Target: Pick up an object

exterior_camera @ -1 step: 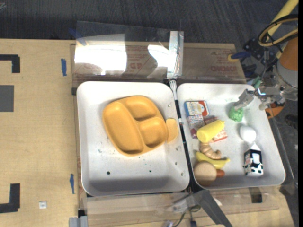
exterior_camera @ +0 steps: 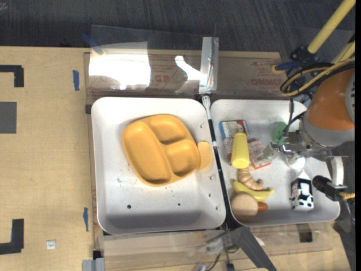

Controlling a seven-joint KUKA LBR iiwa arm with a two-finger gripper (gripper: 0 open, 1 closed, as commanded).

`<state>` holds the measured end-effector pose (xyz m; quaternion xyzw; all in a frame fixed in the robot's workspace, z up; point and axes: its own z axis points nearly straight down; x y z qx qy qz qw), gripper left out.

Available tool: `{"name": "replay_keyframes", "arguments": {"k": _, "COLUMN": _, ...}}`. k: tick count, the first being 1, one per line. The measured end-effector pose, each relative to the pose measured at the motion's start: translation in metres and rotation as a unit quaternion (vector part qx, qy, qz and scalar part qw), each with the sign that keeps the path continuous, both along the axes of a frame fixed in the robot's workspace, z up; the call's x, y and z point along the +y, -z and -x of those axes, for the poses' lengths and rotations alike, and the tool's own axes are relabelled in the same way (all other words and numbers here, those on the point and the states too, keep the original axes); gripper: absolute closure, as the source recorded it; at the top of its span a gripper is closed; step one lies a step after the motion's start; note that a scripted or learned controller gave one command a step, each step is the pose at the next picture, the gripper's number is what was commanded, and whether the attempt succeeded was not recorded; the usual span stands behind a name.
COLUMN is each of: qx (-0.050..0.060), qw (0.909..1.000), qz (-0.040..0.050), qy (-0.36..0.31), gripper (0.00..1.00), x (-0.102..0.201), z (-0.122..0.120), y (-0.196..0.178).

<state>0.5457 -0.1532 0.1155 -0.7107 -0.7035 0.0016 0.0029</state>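
The arm enters from the right, its orange band a smooth rounded mass over the right bin. Below it the metallic gripper sits low over the bin's right half, but the wrist covers much of it, so how it is set, and whether it has anything in its grasp, cannot be made out. A small green object lies just beside it, partly hidden and too blurred to identify.

Further out in the same bin, a black-and-white cow-patterned toy stands near the right wall. A yellow cylinder lies lengthwise across a flat printed packet. Toward the front sit a curved yellow banana-like piece and a round tan ball, touching each other.

The left bin holds a smooth, glossy orange-yellow divided tray, rounded at the corners, with three compartments.

Behind both bins, a clear plastic sheet glares white, blurring the cardboard printing beneath it.
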Motion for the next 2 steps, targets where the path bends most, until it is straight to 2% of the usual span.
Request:
{"name": "replay_keyframes", "arguments": {"k": 1, "qx": -0.005, "qw": 0.9995, "qz": 0.0011, "qy": -0.032, "gripper": 0.0, "x": 0.036, "z": -0.042, "y": 0.026}}
{"name": "replay_keyframes", "arguments": {"k": 2, "qx": -0.007, "qw": 0.9995, "qz": 0.0018, "qy": -0.031, "gripper": 1.0, "x": 0.036, "z": -0.043, "y": 0.016}}
